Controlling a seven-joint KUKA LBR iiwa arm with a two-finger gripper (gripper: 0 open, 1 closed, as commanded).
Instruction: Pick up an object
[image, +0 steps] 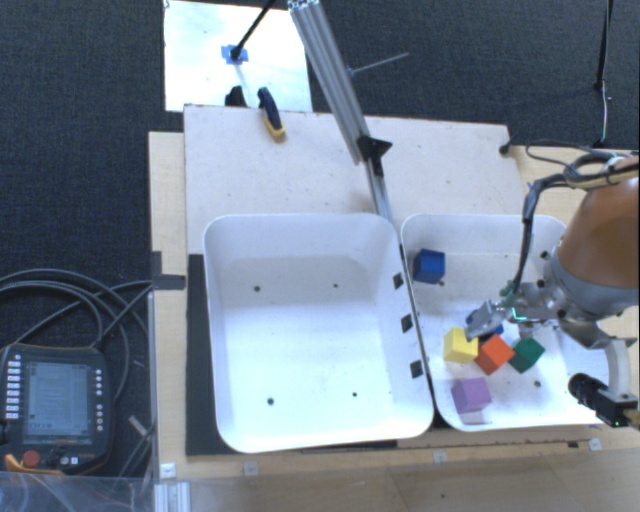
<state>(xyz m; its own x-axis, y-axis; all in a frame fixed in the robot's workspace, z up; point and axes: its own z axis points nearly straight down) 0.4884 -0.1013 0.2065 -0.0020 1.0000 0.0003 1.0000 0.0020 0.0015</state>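
The arm reaches in from the right, its orange band (603, 225) above the right bin (470, 235), wrist bent down toward the blocks. The gripper (487, 320) sits low among them, just above the yellow block (459, 346) and orange block (494, 354) (how far it is open I cannot tell). A green block (527, 353) lies beside these, a purple block (471, 394) nearer the front, a blue block (429, 265) apart at the back. The left bin (300, 235) adjoins on the worktop (300, 150).
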